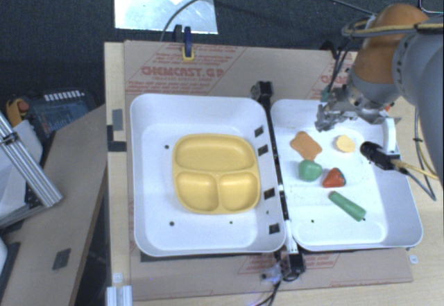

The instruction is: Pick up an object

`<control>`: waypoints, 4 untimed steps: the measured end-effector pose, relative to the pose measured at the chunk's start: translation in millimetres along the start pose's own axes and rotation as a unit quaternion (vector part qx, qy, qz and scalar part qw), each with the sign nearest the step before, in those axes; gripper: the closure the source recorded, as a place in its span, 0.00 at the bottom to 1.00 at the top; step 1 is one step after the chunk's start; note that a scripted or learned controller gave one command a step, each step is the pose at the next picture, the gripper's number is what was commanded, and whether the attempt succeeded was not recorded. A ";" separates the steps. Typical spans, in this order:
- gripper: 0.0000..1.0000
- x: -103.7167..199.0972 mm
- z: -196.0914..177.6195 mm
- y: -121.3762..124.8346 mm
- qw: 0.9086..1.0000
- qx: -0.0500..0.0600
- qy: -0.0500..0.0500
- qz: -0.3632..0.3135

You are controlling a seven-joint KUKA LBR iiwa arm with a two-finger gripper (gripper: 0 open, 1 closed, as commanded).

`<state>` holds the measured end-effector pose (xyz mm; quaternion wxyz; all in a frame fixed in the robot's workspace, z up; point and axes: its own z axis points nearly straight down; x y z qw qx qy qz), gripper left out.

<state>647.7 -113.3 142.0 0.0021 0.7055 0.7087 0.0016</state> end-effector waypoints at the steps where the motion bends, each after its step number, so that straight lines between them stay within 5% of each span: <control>1: 1.00 9.5 -55.2 -2.2 1.000 -0.001 0.000 -0.001; 2: 1.00 2.2 -115.9 -5.3 1.000 -0.001 -0.001 0.000; 4: 1.00 106.2 -94.6 -14.7 1.000 0.002 0.001 -0.002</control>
